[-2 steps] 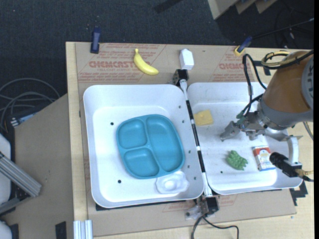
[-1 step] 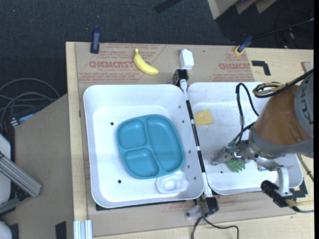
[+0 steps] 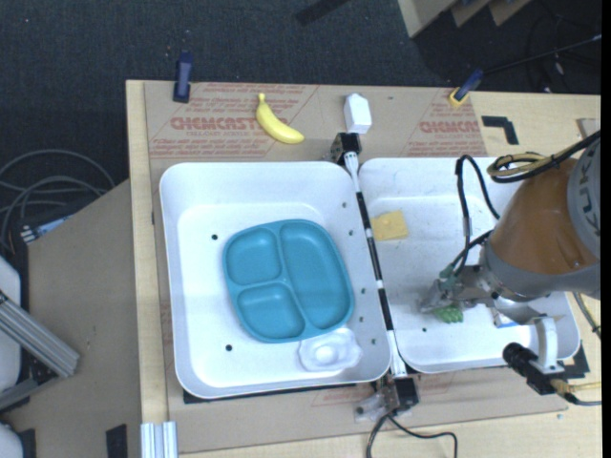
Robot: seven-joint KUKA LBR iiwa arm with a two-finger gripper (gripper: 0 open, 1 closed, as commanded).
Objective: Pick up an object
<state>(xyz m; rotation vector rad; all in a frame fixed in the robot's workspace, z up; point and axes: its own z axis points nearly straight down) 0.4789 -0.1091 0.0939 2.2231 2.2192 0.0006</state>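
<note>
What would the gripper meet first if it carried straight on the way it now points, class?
The gripper points down into the right bin, with a small green object right at its tip. It would probably meet that object first, then the bin floor; depth is hard to judge from this slanted view.

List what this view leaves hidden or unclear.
- Gripper: its pose is lost in clutter under the wrist.
- Green thing: too small and partly covered to identify.
- Right bin: the arm covers its right side.
- Clear item by the blue tray: too pale to name.
</note>
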